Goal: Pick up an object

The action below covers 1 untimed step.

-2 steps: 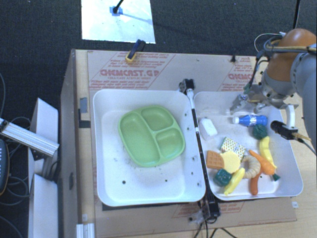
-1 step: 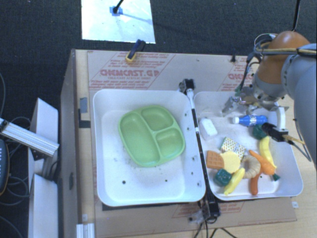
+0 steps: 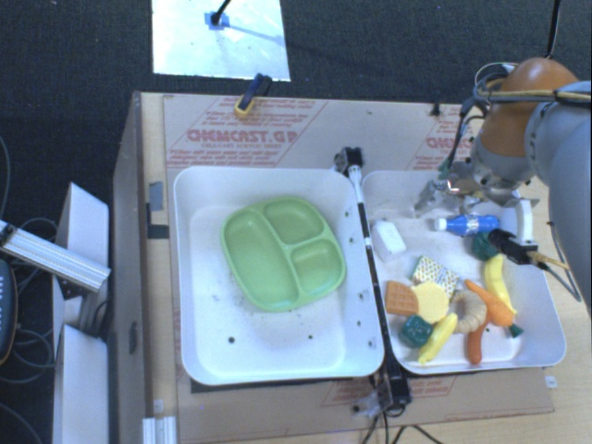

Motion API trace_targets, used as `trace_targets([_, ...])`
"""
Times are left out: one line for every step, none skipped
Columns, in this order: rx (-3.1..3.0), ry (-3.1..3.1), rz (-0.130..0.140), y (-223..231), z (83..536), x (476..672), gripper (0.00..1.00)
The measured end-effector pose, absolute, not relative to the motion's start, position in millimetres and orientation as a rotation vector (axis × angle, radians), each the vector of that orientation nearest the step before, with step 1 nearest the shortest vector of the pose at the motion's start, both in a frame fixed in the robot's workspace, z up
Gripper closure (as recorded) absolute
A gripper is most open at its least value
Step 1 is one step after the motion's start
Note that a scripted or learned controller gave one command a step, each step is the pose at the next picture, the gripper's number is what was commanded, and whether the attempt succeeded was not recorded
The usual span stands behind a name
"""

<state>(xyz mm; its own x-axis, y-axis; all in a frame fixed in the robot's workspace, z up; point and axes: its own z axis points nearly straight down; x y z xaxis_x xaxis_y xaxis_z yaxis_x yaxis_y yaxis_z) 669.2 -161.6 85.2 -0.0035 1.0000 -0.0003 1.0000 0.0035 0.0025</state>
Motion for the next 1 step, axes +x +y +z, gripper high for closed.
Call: trace_targets([2.216,2.225,0.002,-148.2,84.8,669.1,0.00])
